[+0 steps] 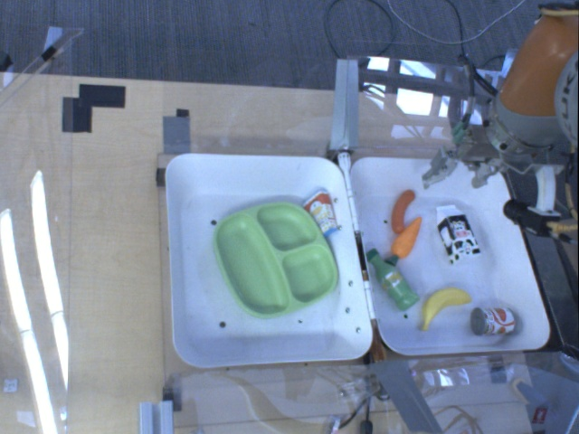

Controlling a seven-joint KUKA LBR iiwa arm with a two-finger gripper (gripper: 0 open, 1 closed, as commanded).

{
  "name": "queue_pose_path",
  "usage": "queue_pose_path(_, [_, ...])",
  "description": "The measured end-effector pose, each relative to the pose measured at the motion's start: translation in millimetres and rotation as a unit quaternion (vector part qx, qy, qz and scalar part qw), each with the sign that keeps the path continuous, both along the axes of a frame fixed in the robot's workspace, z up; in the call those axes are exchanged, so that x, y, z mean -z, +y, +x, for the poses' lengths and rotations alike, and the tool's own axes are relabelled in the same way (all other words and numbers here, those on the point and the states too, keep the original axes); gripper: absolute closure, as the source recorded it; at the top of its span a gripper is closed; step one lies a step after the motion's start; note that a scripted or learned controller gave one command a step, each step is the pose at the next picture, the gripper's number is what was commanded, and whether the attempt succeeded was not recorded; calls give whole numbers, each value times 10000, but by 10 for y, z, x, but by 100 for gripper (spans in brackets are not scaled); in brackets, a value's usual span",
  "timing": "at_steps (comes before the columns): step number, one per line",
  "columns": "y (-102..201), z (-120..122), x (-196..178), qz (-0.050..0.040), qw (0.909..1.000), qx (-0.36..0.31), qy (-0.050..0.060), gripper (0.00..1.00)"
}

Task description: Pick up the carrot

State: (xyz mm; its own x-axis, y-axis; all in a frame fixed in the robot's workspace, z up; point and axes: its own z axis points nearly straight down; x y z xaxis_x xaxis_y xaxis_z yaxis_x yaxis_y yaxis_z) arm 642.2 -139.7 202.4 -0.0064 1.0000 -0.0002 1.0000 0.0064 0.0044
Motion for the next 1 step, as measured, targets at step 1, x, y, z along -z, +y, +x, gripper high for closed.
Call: queue_pose_path(1, [537,-295,1140,-7,9983,-581,-33,0])
